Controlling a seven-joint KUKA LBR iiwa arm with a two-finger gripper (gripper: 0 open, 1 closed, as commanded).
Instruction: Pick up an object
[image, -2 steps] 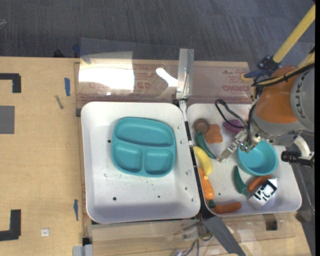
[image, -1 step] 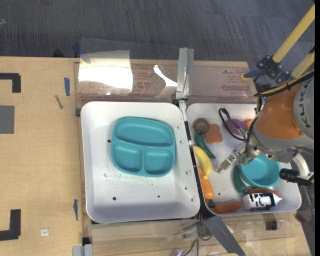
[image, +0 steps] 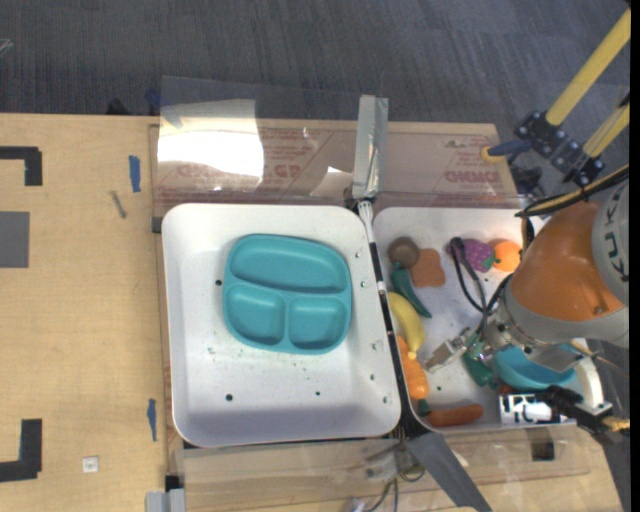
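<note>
Red sausage (image: 458, 413) near claw (image: 470, 347); clear panel (image: 300, 160), reddish lettering unreadable.

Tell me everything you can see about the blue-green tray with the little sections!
The teal divided tray looks like smooth molded plastic with rounded corners. It has three compartments: one long one along the far side and two smaller ones side by side at the near side. It lies flat and right side up in the middle of the left white bin, slightly turned. It rests on the bin's floor, apart from the walls. Some small dark specks dot the floor near it.
</note>
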